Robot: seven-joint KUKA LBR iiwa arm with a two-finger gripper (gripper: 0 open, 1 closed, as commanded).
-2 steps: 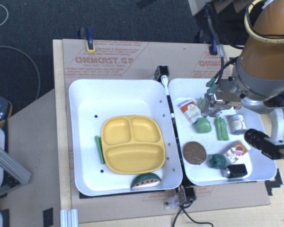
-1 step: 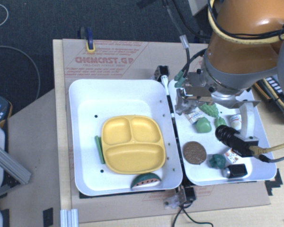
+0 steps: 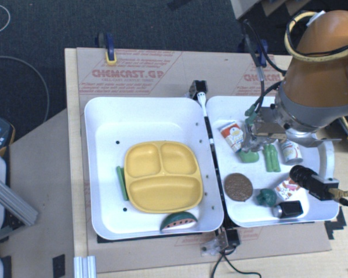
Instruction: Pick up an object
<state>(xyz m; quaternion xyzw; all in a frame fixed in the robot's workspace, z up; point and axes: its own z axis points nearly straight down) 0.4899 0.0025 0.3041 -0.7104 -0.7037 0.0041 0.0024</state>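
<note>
Tool (image 3: 254, 139) hovered low in the right bin (image 3: 313, 213), center-right of frame, right over a green piece (image 3: 249, 155). Couldn't tell its opening. Dropping straight down before squeezing looked smartest.

Glossy, smooth white plastic is being shown by both bins (image 3: 98, 155), and matt yellow plastic by the divided plate (image 3: 162, 175). At twelve o'clock, printed brown cardboard (image 3: 133, 68) is being seen. At three o'clock, smooth orange casing (image 3: 327, 45) is being displayed.
</note>
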